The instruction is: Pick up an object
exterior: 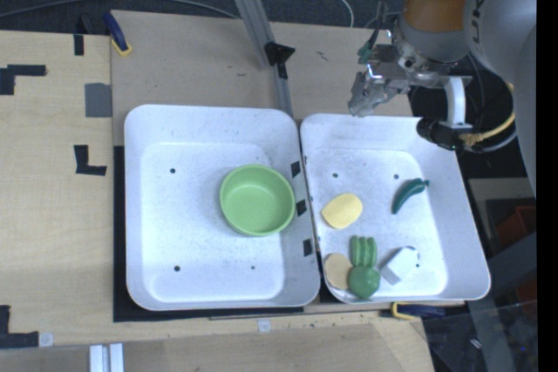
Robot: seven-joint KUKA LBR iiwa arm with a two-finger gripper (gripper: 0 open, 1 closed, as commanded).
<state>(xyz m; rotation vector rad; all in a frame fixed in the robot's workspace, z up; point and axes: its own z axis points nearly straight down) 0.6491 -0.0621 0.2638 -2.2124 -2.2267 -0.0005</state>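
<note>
Nothing had been picked yet: the gripper [364, 103] hung above the right bin's [453, 187] far edge, apparently narrow and empty. The yellow piece [341, 210] lay near the bin's left edge.

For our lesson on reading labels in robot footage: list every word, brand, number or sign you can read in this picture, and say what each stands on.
None can be read.
The green bowl, the yellow piece, the green pepper and both white bins carry no print.
The black tape marks on the bench are plain shapes, not letters.
The gripper shows no legible label.
</note>
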